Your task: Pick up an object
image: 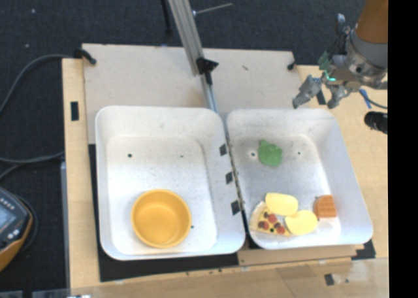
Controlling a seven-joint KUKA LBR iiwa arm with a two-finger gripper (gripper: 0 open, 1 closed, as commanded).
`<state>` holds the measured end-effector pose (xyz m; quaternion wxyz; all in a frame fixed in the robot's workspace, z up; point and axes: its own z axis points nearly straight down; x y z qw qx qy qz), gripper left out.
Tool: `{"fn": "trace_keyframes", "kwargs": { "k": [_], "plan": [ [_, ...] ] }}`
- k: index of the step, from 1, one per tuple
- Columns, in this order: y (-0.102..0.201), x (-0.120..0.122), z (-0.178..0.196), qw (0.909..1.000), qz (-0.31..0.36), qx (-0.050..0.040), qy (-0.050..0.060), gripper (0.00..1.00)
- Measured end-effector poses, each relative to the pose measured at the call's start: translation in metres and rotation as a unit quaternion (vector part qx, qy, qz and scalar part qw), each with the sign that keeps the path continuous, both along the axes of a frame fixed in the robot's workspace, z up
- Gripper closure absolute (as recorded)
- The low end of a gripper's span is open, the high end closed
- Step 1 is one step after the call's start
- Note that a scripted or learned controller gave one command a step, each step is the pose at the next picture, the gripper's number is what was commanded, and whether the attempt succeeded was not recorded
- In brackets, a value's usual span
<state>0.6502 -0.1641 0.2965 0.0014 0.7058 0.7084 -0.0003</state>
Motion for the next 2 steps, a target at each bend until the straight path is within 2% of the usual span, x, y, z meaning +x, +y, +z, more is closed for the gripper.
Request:
{"fn": "trace_keyframes", "kwargs": {
  "k": [2],
  "plan": [
    [-0.008,0.006,-0.123,1.0000,-0.003,0.0004,0.003,0.00]
  ]
}}
